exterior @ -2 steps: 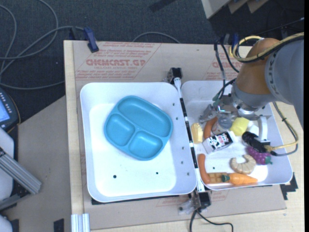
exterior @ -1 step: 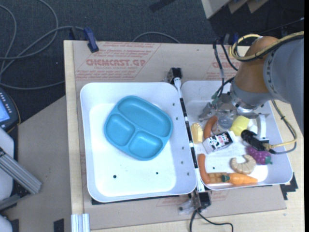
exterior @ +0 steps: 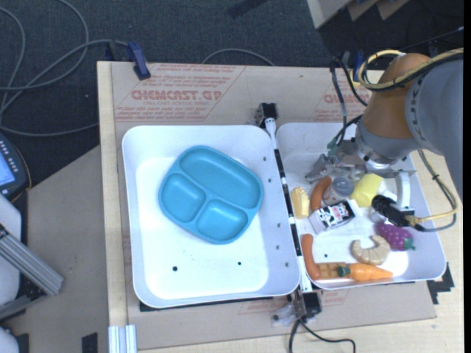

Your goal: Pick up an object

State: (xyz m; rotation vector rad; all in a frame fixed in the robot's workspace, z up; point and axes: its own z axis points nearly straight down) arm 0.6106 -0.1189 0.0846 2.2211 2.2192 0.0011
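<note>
We hover the end effector low over the right white bin, beside the yellow block, prob. lining up a grab; grip state can't tell.

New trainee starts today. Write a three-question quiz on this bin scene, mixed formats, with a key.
1. True or false: the blue divided plate lies in the left bin.
2. Which lies nearest the right bin's front edge? A) carrot B) yellow block C) purple grapes
3. Fill in: the gripper hangs over the ____ bin.

Key: 1 true; 2 A; 3 right.
</note>
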